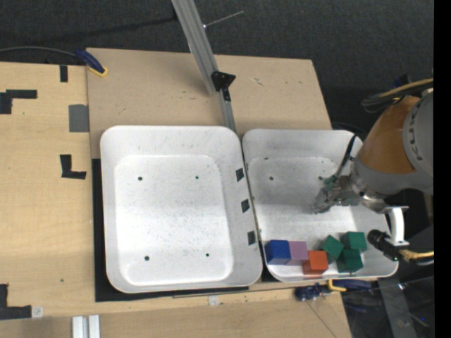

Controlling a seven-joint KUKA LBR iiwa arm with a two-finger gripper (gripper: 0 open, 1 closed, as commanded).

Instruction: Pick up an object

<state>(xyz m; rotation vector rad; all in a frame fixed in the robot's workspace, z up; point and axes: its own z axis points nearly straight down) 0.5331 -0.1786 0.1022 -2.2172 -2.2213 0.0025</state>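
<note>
You have a pale wooden surface (176,83) carrying two shallow white bins side by side. The left bin (173,206) is the larger-looking one, with a speckled floor and four small dark dots. The right bin (296,167) touches it along the middle seam and holds all the loose pieces.

Your arm (398,153) comes in from the right, grey with the orange band bulging over the right bin's far edge. The claw (330,196) sits low over the right half of that bin, above the blocks and apart from them. Something greenish shows at its tip, but the view is too blurred there for you to tell whether that is a held piece or part of the claw, and you cannot tell how wide it stands.

The blocks cluster along the right bin's near wall. From the seam outward you see a blue cube (278,251), a lilac cube (298,251) touching it, an orange cube (316,260) just beside and slightly nearer the rim, then three dark green blocks (345,251) bunched together near the corner. All are small, plain, matte, sharp-edged solids.
</note>
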